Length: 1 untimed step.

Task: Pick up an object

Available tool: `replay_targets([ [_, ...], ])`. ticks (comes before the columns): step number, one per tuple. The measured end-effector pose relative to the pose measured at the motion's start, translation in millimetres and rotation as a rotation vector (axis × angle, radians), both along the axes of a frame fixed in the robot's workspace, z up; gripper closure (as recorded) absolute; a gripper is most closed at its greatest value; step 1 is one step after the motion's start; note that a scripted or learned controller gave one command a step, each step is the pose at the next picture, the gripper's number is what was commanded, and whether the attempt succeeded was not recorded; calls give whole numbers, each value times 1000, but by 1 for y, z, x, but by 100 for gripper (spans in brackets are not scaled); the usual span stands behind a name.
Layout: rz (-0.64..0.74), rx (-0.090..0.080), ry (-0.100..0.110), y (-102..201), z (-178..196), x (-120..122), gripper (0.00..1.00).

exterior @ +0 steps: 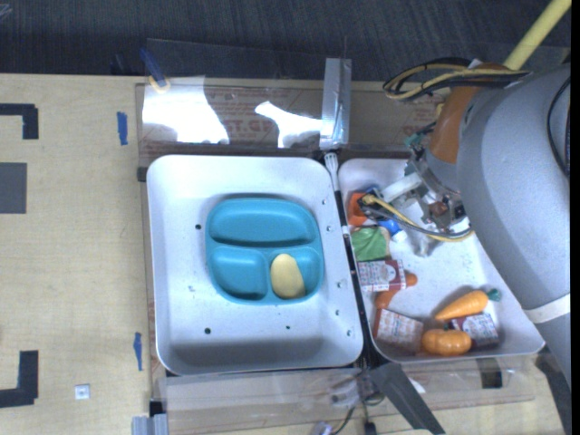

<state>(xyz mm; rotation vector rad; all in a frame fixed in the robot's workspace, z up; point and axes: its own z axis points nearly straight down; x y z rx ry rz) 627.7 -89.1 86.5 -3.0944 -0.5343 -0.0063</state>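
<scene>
In the right bin [453,261] lie several small items. Among them are an orange carrot [464,304], an orange rounded fruit [446,341], a green packet [369,243] and a red and white packet [379,273]. My gripper [412,205] hangs low over the bin's far left part, just right of a small orange and dark item [361,207] and above the green packet. Cables and the wrist hide its tips, and I see nothing held in it. A yellow egg-shaped object [287,275] rests in the near right compartment of the blue divided tray [263,220].
The blue tray sits in the left bin [181,243]. A printed packet [399,326] lies at the right bin's near side. The grey arm [521,179] with its orange band [449,125] covers the right bin's far right corner. A metal divider post [335,102] stands behind the bins.
</scene>
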Motion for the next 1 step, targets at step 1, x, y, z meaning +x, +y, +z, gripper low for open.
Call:
replay_targets([
  [1, 1, -2, 1, -2, 11, 0, 100],
])
